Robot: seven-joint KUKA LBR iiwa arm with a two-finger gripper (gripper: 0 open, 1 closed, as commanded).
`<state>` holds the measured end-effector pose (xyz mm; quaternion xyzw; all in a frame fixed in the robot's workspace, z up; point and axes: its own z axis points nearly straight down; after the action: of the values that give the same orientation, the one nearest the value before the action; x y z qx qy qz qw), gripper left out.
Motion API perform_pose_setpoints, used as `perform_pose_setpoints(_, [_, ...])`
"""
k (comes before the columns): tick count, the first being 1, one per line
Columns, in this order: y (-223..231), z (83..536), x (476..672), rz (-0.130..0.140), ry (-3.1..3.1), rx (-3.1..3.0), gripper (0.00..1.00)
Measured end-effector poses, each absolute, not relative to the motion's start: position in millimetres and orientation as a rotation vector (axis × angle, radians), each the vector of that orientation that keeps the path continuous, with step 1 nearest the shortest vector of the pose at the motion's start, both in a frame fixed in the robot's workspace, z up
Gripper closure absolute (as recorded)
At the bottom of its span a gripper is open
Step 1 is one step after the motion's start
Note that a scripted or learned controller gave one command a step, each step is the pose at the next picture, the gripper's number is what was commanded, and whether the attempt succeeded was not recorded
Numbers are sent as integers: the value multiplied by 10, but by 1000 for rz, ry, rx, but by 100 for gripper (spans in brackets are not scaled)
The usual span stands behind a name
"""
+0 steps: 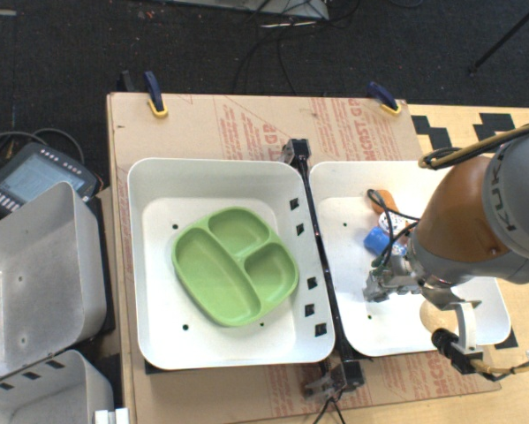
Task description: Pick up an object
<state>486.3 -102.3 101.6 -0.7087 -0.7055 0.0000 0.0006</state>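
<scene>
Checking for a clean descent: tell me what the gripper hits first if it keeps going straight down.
Probably the bare floor of the right bin under the gripper; the blue object lies just beyond it. Depth is unclear.

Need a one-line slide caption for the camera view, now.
Gripper low in right bin near blue object; green divided plate in left bin.

Robotics lab bench — a cardboard sheet [246, 126] is sitting clamped under two white bins [149, 263], with blue-and-yellow clamps [154, 95] gripping its far edge, well beyond the gripper [381, 287]. Cables [290, 25] are trailing over dark carpet further back — a handheld control pendant [30, 184] is lying far across the bench.
</scene>
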Motion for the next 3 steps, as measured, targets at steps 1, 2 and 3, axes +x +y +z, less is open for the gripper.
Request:
perform_pose_setpoints(1, [-1092, 1525, 4794, -3, -2220, -2227, 100])
perform_pose_setpoints(2, [-1001, 2105, 4790, -5, -2229, -2221, 100])
perform_pose_setpoints(3, [-1001, 2469, 4804, -3, -2228, -2220, 100])
